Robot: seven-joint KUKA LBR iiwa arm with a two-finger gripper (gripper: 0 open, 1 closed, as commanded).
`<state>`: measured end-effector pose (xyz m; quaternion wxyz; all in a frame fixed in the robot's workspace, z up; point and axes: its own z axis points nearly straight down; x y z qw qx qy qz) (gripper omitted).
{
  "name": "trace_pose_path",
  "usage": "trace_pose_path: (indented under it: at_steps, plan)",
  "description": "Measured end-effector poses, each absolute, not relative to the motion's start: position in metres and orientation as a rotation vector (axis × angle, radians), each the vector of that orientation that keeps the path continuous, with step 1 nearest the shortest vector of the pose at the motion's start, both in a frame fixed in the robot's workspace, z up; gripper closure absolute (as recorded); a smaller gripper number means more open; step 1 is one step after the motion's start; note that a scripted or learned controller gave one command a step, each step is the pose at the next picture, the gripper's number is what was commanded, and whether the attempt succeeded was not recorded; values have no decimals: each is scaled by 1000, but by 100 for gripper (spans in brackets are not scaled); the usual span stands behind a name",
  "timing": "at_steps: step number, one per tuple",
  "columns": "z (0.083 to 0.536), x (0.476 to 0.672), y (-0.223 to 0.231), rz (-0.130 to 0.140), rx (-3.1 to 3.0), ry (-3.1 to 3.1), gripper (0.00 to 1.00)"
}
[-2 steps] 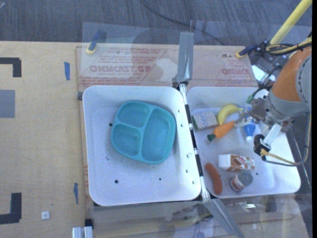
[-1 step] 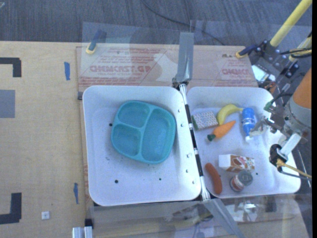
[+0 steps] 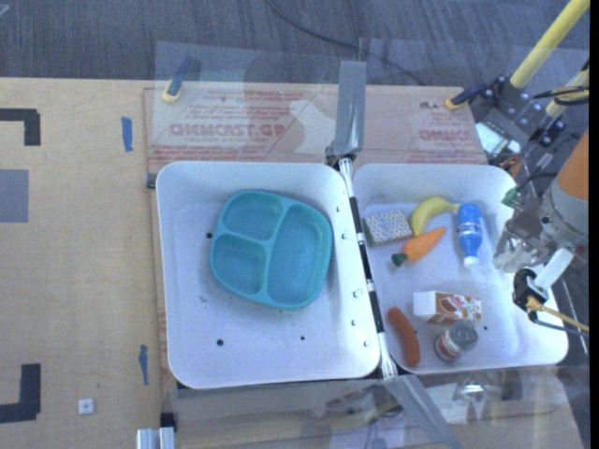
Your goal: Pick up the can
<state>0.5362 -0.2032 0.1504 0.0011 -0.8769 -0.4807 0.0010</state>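
A: Far left of the frame?
B: Bare counter (image 3: 75, 251), tan, with black corner marks and bits of blue tape.

A: Next over?
B: Left bin (image 3: 182, 344), white and shallow. Teal plate (image 3: 271, 248) inside, three compartments, lying flat near the middle.

A: Then the right bin (image 3: 496, 349)?
B: Crowded. Sponge (image 3: 387, 224) at upper left, just beside a banana (image 3: 428, 211). Carrot (image 3: 421, 245) below those, tip pointing left. Blue bottle (image 3: 469, 233) to the right of the banana, lying roughly along the frame's vertical. Lower down, a sausage (image 3: 404, 334) at the left, a juice box (image 3: 447, 306) in the middle.

A: And the can (image 3: 456, 341)?
B: Lower centre of the right bin, just under the juice box, touching or nearly so. Right of the sausage, apart from it.

A: Gripper (image 3: 529, 265)?
B: Right edge of the frame, over the right bin's right rim. Above and to the right of the can, well apart from it. Nothing seen between the jaws. Apart or together: cannot tell.
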Motion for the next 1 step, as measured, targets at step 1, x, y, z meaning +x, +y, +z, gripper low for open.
trace_pose_path:
  at_steps: [1]
  plan:
    - [88,482,-178,-10,-2895,-1226,100]
